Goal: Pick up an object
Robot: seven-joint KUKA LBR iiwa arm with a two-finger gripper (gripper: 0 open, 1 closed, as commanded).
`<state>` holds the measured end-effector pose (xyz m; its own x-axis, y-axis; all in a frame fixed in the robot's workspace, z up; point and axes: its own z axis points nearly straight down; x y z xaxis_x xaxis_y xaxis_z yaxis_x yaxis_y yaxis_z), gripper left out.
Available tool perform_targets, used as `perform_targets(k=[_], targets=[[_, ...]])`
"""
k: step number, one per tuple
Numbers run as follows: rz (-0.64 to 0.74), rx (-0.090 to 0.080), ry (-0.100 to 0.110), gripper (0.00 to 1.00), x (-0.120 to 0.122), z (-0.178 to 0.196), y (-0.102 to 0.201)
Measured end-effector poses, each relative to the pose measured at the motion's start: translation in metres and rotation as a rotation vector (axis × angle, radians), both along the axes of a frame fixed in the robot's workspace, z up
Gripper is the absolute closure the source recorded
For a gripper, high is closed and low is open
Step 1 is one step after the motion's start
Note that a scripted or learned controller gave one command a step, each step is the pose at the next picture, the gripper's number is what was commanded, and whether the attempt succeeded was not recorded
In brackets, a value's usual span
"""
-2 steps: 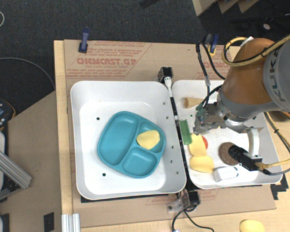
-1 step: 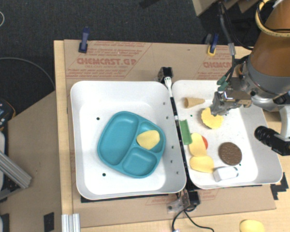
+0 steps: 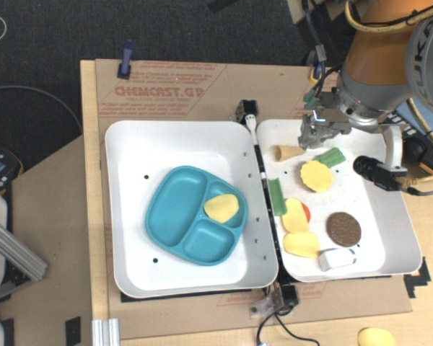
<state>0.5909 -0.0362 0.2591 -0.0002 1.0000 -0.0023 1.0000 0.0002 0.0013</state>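
Observation:
My gripper [image 3: 316, 137] hangs over the back of the right bin [image 3: 397, 215], just above a small tan cone [image 3: 289, 152] and a green piece [image 3: 332, 157]. In front of it lie a yellow round piece [image 3: 317, 176], a green stick [image 3: 276, 197] by the bin's left wall, yellow pieces [image 3: 296, 218] over a red one, a brown disc [image 3: 343, 229] and a white block [image 3: 337, 259]. Nothing shows between the fingers. The left bin [image 3: 130, 150] holds a teal divided plate [image 3: 184, 215] with a yellow piece [image 3: 221, 207] on it.
A black cylinder [image 3: 375, 171] on the arm juts over the right bin's right side. A blue clamp [image 3: 125, 60] grips the cardboard's back edge. Black clips [image 3: 247, 111] join the bins. A yellow object [image 3: 375, 336] lies off the bench at bottom right.

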Motion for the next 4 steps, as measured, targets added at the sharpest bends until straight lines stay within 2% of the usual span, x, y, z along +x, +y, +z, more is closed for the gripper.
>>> perform_targets(k=[1, 2, 3, 4], targets=[[0.013, 0.008, -0.003, 1.0, -0.076, 0.067, 0.105], [-0.01, 0.0, 0.007, 1.0, -0.071, 0.02, 0.011], [-0.012, 0.0, 0.01, 1.0, -0.062, -0.076, -0.092], [-0.004, 0.001, 0.005, 1.0, -0.02, -0.179, -0.133]])
